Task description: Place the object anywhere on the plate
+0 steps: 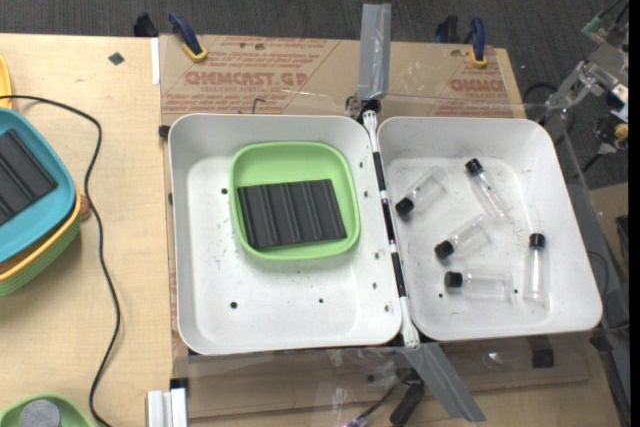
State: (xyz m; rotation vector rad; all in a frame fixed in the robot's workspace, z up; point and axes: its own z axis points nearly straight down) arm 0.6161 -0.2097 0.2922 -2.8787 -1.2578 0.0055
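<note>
Right of the square green plate (295, 200) with its dark ribbed insert, five clear black-capped vials (470, 240) lie scattered; my gripper's state I cannot tell.

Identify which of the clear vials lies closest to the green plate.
The vial at the right bin's left side, black cap toward the divider; the other four lie farther right.
</note>
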